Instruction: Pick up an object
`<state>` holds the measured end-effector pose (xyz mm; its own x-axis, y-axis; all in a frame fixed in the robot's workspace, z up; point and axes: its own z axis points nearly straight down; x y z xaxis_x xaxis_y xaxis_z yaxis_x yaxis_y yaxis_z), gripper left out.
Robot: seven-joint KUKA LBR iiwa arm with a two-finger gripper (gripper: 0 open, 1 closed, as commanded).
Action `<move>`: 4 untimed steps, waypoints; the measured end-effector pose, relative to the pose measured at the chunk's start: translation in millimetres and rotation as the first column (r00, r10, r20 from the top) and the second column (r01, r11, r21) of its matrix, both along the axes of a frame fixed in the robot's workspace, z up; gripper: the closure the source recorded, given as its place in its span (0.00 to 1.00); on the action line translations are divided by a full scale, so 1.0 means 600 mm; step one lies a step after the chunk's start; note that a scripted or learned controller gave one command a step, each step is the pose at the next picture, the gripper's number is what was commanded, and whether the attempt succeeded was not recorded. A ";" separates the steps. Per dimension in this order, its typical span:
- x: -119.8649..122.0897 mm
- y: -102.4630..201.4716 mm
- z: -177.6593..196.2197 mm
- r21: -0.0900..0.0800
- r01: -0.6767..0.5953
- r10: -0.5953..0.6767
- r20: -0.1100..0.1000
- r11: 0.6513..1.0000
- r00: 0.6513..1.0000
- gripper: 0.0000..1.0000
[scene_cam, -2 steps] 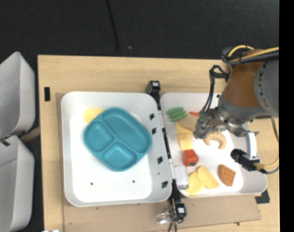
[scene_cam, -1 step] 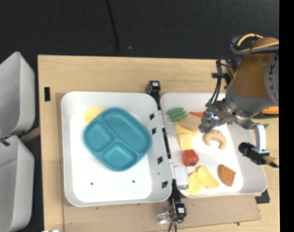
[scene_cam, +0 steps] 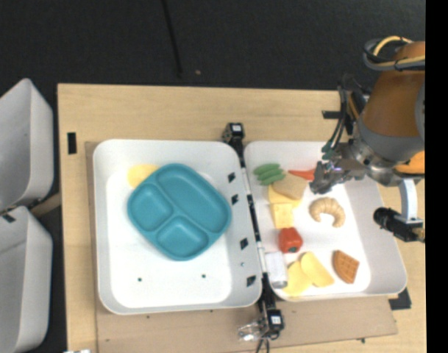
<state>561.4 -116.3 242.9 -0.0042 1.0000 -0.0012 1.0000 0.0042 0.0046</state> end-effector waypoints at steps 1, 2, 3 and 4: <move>0.040 0.092 0.002 0.002 -0.003 0.003 -0.002 1.000 1.000 1.00; 0.060 0.184 0.015 0.003 -0.004 0.004 -0.002 1.000 1.000 1.00; 0.043 0.220 0.001 0.000 0.001 -0.001 -0.005 1.000 1.000 1.00; 0.075 0.207 0.001 0.000 0.003 -0.003 -0.002 1.000 1.000 1.00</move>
<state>606.5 8.1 243.2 -0.0014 1.0000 -0.0013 1.0000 0.0014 0.0026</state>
